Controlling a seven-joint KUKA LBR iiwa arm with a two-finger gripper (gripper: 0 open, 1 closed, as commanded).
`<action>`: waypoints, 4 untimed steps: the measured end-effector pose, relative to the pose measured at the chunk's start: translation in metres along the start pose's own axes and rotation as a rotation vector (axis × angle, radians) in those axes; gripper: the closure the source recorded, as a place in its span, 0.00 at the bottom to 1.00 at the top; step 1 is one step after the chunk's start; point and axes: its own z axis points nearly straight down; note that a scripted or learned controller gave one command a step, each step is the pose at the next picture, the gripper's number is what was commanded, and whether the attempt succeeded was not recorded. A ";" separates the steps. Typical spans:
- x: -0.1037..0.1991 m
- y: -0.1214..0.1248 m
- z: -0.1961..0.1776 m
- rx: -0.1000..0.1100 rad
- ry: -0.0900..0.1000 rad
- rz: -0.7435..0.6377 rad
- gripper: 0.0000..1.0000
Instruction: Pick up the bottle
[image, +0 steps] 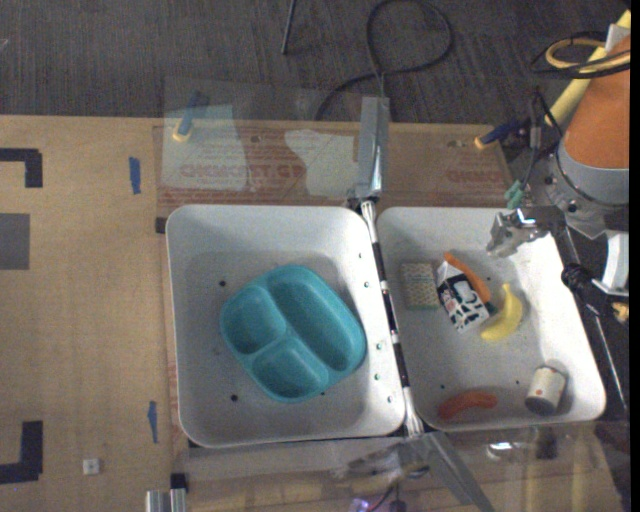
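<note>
1. Pincer (515, 232) is seen over the far right corner of the right bin (430, 225), hanging below the orange-banded wrist. Whether it is spread or pressed together cannot be told, and nothing is seen held in it.
2. The bottle (462, 302) is taken to be the white item with a dark label, lying near the middle of the right bin. This is a judgement, since a small beige cylinder (545, 388) by the near right corner could also be meant.
3. An orange carrot-like piece (468, 275) lies against the bottle's far side, a banana (503, 315) is just beside it toward the right edge, and a pale square pad (420, 283) is near it toward the left edge.
4. A red sausage-like piece (467, 404) rests by the near edge.
5. A teal divided plate (292, 330) is in the left bin (200, 240).
6. Nothing of the task is judged done. The approach, the closing and the lift are all left, and the close neighbours may be caught along with the bottle.
</note>
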 end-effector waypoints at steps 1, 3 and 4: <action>0.004 0.059 -0.109 -0.005 -0.003 -0.296 1.00; -0.054 0.074 -0.057 -0.003 -0.003 -0.518 1.00; -0.080 0.081 -0.137 -0.007 -0.007 -0.683 1.00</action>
